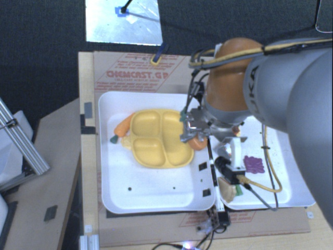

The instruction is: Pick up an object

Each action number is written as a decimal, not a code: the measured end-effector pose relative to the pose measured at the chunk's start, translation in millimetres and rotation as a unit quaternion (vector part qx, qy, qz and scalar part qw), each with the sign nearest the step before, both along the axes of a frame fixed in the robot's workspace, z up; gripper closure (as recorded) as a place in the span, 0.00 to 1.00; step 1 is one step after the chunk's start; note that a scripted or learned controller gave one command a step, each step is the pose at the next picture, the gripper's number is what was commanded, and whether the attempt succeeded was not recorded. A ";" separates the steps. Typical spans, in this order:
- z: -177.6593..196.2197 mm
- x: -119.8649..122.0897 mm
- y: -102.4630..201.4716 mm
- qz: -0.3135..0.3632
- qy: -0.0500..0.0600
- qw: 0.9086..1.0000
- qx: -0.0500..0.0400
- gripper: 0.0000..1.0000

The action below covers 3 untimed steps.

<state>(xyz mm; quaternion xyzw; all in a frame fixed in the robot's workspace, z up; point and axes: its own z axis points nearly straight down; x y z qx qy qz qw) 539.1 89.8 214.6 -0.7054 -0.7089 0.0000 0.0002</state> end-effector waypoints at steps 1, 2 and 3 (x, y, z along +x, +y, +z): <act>3.1 5.6 10.0 0.001 -0.001 1.000 0.001 1.00; 7.1 12.8 -0.1 -0.002 -0.001 1.000 0.000 1.00; 3.8 1.1 -6.1 -0.002 0.000 1.000 0.000 1.00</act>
